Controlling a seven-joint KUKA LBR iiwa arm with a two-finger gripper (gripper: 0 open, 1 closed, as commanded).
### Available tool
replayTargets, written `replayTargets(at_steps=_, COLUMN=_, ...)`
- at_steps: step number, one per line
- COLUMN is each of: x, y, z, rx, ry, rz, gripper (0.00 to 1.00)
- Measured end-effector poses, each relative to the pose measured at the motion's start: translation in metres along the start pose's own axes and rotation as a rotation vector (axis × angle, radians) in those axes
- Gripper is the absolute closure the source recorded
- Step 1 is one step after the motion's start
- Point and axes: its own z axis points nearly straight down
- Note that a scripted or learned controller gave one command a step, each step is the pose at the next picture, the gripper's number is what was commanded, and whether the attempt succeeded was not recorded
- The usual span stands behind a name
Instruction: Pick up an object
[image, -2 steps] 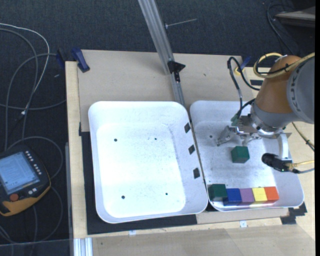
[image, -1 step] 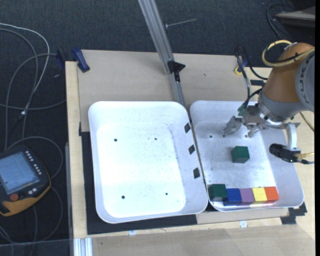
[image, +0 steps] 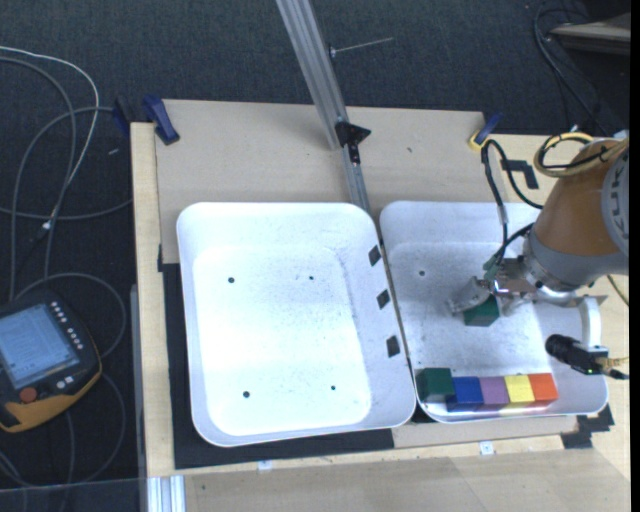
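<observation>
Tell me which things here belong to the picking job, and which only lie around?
Job: pincer; green block at the pincer; row of coloured blocks; right bin.

Lying about: left bin; handheld controller; cables; blue clamps.

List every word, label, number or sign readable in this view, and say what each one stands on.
No text can be read in this view.
Teach pendant on the floor at the left: its screen is lit, but whatever it displays is too small and blurred to read.
Coloured blocks along the near edge of the right bin: plain faces, no markings visible.
Green object at the gripper: no label visible.
</observation>
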Motion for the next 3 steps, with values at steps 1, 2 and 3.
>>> replayTargets(at_steps=1, x=0.002, y=0.004, z=-0.013, rx=-0.01, ry=-0.001, rz=-0.003, gripper=1.0)
replayTargets(at_steps=2, x=0.07, y=0.019, z=-0.001, rx=-0.006, ry=0.002, rz=-0.011, gripper=1.0)
replayTargets(at_steps=3, x=0.155, y=0.079, z=-0.108, rx=-0.019, ry=0.001, rz=-0.013, gripper=1.0)
